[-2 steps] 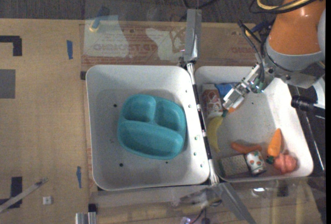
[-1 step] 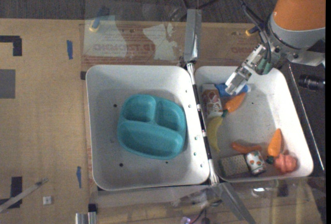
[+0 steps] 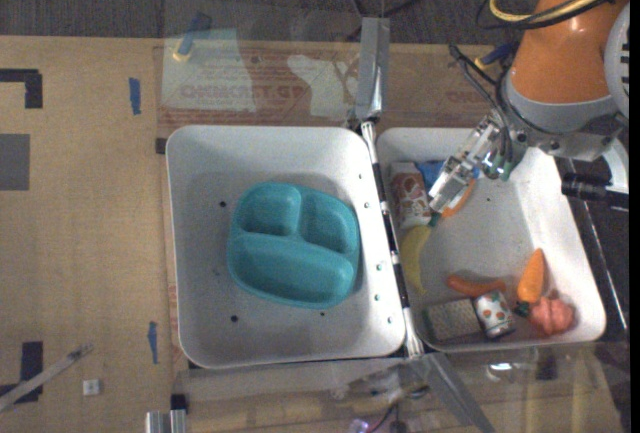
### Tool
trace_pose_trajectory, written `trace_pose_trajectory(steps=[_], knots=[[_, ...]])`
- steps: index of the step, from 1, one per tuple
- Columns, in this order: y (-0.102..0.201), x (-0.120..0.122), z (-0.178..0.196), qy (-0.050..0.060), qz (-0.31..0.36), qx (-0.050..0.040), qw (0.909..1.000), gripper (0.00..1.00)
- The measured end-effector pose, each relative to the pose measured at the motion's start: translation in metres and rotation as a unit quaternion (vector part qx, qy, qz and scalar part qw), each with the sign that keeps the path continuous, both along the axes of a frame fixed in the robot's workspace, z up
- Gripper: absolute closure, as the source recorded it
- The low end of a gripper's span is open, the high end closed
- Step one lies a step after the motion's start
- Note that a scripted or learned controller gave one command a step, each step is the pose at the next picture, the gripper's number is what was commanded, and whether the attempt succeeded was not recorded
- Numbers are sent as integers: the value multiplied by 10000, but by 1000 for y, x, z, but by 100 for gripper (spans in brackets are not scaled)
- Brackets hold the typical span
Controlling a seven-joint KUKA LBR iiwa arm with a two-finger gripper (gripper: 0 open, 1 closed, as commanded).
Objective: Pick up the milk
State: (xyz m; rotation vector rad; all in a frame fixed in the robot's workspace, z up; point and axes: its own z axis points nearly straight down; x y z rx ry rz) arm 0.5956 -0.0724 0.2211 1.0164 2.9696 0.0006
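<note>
Fingers of the hand [image 3: 452, 191] hang over the upper left part of the right bin [image 3: 575, 251], and I cannot tell from this slant whether they are spread or closed. The arm [image 3: 560, 41] slopes down to them from the upper right, its orange band bulking over the bin's far corner.

Just left of the fingertips I see the milk [image 3: 408, 198], a small brownish carton with a pale label. It lies against the bin's left wall, close to the far end. Its long axis seems to run along that wall, away from the camera, though which end is the top I cannot make out. The hand looks just beside it or partly over it; I cannot see the carton between the fingers.

Something blue [image 3: 430, 171] sits behind the carton toward the far wall. A yellow banana [image 3: 413, 259] lies nearer the camera along the same left wall, touching or nearly touching the carton's near end. So the milk is hemmed by wall, banana and the blue thing, with open floor only to its right, where the middle of the bin is bare.

Along the near wall I see a grey sponge-like block [image 3: 452, 318], a small can [image 3: 492, 313], an orange carrot [image 3: 531, 276] and a pink toy [image 3: 552, 314].

The left bin [image 3: 200, 171] holds a teal divided plate [image 3: 294, 243], well apart from the hand. Both bins rest on the bench [image 3: 80, 221].
</note>
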Motion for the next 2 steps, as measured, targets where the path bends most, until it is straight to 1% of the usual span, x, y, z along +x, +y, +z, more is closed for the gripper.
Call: trace_pose_trajectory(steps=[1, 2], knots=[[46, -34, -25, 12, -1895, 5, 9819, 100], [44, -19, 73, -20, 287, -2, 9996, 100]])
